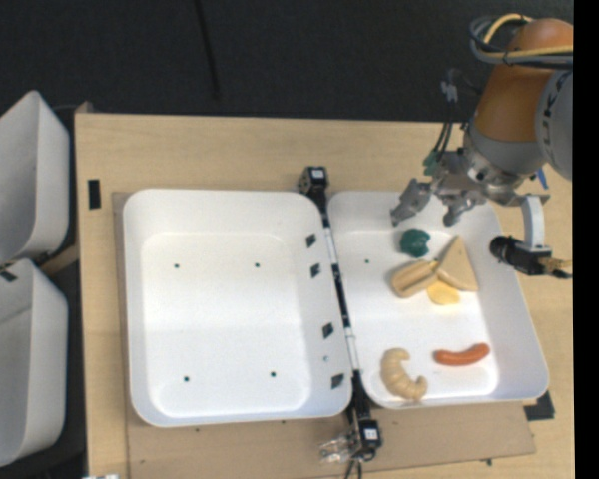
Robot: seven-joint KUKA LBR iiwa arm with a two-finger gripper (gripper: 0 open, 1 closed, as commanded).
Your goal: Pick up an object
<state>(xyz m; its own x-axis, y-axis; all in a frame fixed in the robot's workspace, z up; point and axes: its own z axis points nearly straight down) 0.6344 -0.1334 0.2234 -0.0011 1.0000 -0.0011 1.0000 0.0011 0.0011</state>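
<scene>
While the gripper [437, 201] is hanging over the upper edge of the right bin [509, 367], its fingers are spreading wide and gripping nothing. Just below it, the small green object [414, 240] is lying near a tan wedge [457, 267]. A descent here is likely risking a finger clipping the bin wall or nudging the green object aside.

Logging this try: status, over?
Gripper open, above right bin, holding nothing. Green object just below it. Nothing in the way.
</scene>
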